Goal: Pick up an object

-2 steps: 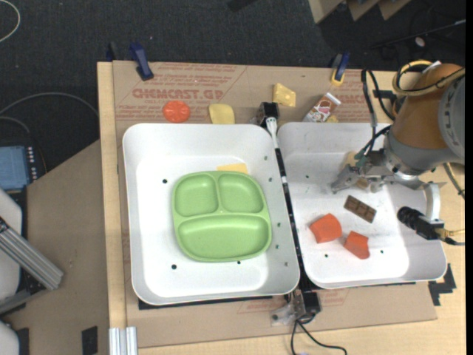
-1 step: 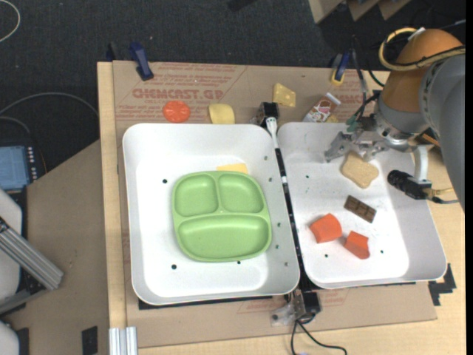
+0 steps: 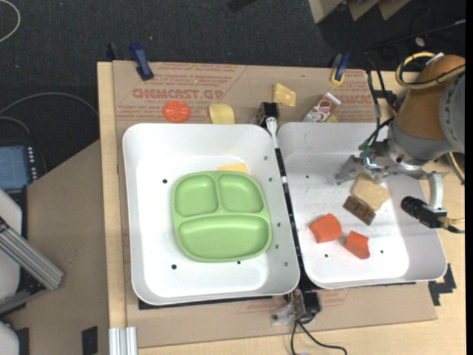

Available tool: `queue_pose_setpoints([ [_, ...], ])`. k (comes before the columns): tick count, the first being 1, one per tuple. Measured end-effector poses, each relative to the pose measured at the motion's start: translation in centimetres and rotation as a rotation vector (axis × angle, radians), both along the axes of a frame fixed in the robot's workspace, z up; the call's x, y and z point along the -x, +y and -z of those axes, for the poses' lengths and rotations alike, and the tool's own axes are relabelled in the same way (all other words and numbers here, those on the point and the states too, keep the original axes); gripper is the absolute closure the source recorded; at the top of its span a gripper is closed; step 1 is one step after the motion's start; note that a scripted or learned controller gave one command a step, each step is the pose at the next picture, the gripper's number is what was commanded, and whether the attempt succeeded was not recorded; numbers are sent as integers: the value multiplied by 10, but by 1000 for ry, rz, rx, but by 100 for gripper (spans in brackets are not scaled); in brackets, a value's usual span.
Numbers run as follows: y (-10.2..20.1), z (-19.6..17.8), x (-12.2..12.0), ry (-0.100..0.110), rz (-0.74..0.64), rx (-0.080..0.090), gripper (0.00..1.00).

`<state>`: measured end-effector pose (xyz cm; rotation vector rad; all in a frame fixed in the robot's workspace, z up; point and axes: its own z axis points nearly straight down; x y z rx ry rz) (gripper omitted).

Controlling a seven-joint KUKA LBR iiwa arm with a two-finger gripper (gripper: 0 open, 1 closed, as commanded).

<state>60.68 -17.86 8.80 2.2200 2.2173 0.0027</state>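
The right bin [image 3: 414,268] holds three objects. A tan block with a dark brown underside [image 3: 367,198] lies near its middle. An orange block [image 3: 325,228] and a smaller red-orange block [image 3: 358,244] lie in front of it. My gripper [image 3: 362,166] hangs low over the back of this bin, just behind the tan block and close to its top edge. The grey arm with its orange band [image 3: 432,87] comes in from the right. Nothing is visibly lifted off the bin floor.
The left bin [image 3: 140,198] holds a green divided plate [image 3: 220,217] with a pale yellow piece [image 3: 233,168] behind it. On the cardboard behind the bins lie an orange round thing [image 3: 176,111], two yellow pieces [image 3: 221,113] [image 3: 284,94] and a small packet [image 3: 321,109].
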Motion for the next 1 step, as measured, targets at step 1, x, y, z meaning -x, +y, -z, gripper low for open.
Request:
queue_pose_setpoints([
  [1, -7, -1, 50, -4, 0, 1, 0],
])
